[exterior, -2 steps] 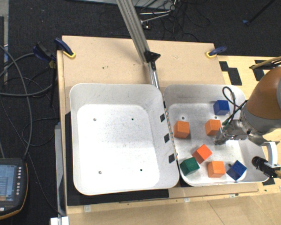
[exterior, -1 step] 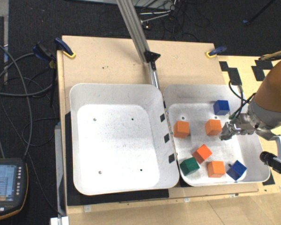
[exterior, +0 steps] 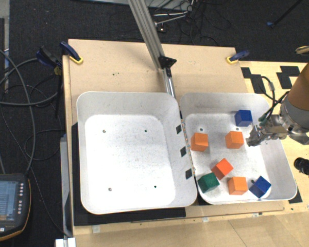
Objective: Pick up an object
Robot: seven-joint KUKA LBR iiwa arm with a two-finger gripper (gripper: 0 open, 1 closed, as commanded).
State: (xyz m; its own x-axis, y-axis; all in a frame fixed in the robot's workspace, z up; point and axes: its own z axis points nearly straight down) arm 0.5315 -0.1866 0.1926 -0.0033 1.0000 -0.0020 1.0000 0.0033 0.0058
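The surface (exterior: 144,66) carried two white bins, and all the blocks sat in the right bin (exterior: 278,161). The gripper (exterior: 256,137) hung just right of the upper orange cube (exterior: 235,139), near that bin's right wall; can't tell its state.

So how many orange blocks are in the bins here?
4, all in the right bin: one near the divider, one beside the pincer, one central, one near the front. None seems hidden.
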